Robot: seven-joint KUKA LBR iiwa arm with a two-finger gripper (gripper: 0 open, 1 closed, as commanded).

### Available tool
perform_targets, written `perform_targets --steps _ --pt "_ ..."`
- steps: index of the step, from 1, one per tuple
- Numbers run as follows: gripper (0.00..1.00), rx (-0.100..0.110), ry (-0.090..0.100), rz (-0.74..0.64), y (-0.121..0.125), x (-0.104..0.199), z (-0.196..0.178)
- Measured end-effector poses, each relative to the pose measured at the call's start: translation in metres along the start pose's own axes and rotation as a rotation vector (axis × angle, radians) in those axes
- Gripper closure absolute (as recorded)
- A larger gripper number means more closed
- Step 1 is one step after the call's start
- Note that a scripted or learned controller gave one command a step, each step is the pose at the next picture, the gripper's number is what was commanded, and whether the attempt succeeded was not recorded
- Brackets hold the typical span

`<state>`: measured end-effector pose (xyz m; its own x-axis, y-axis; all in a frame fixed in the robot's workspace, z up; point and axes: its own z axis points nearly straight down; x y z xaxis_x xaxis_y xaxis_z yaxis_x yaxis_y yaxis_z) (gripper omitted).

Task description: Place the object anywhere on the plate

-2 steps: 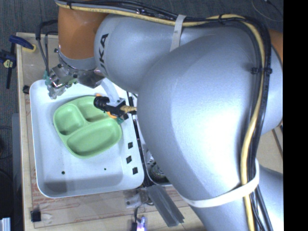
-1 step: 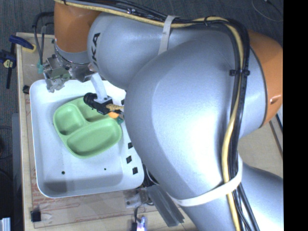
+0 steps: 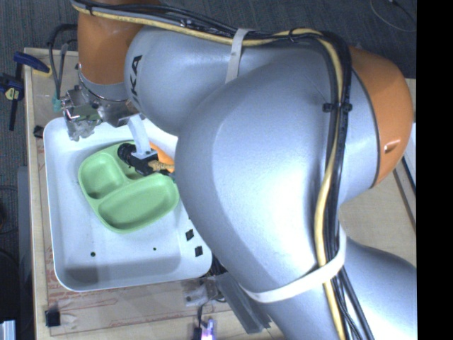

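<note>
A light green plate [image 3: 134, 204] with divided compartments lies in the left white bin [image 3: 106, 264], toward its back. A small orange object [image 3: 165, 159] shows at the plate's far right rim; the arm hides most of it. My gripper [image 3: 76, 121] hangs over the bin's back left corner, left of and behind the plate, and apart from the orange object. The view shows nothing held in it.
The grey arm with its orange band [image 3: 106, 27] covers the view's right side, hiding the right bin. Blue clamps [image 3: 28, 61] sit on the bench's left edge. The bin's front floor shows a few small dark specks [image 3: 93, 254].
</note>
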<state>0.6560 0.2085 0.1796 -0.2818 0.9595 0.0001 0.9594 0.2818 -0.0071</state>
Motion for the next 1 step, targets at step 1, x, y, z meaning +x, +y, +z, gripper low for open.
perform_targets --steps 1 --pt "1.0 -0.003 0.0 0.135 0.0003 0.0001 -0.0271"
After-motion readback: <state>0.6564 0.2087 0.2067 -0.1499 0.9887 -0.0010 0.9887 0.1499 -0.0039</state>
